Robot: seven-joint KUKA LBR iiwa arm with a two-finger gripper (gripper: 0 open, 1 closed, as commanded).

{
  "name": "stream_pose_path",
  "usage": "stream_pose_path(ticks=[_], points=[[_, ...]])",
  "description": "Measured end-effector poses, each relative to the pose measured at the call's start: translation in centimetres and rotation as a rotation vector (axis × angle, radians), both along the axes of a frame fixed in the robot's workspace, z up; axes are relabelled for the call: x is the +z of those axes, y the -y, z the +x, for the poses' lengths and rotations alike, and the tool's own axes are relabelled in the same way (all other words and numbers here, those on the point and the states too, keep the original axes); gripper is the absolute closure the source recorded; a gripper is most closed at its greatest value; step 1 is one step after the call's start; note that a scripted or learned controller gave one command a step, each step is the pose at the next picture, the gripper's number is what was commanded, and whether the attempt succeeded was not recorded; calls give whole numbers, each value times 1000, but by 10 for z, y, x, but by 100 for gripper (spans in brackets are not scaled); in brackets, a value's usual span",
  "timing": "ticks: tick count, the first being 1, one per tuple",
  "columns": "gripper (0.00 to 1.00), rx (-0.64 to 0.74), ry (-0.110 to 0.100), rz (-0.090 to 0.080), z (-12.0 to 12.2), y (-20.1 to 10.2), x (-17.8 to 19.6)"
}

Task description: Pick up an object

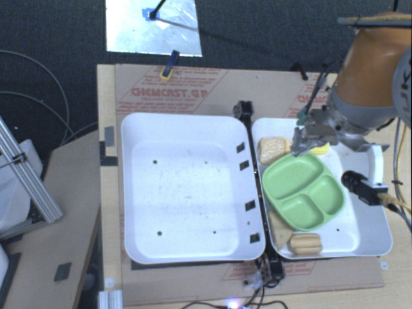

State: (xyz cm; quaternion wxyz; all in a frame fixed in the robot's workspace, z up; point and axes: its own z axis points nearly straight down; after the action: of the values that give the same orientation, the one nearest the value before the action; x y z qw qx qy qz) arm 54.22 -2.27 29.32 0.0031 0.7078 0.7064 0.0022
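Observation:
The right bin (376,243) holds a green divided plate (301,191) lying at a slant. A tan waffle-like piece (271,149) lies at the bin's back left. A tan bread-roll piece (304,243) rests near the front. A bit of a yellow object (320,150) peeks out behind the plate's far edge. My gripper (302,145) hangs low over the back of the right bin, just above the plate's far rim and beside the yellow object. The wrist hides its fingers from view.
The left bin (187,185) sits beside the right one, joined by a black hinge strip (251,172). The arm's orange band (373,56) and grey wrist cover the right bin's back right corner. A black cable connector (360,187) hangs over the right side.

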Motion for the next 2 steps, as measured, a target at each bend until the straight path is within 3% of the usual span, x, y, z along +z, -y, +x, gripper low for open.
stream_pose_path(ticks=[1, 2], points=[[100, 2, -2, -1, 53, 55, -33], [100, 8, -4, -1, 129, 65, -136]])
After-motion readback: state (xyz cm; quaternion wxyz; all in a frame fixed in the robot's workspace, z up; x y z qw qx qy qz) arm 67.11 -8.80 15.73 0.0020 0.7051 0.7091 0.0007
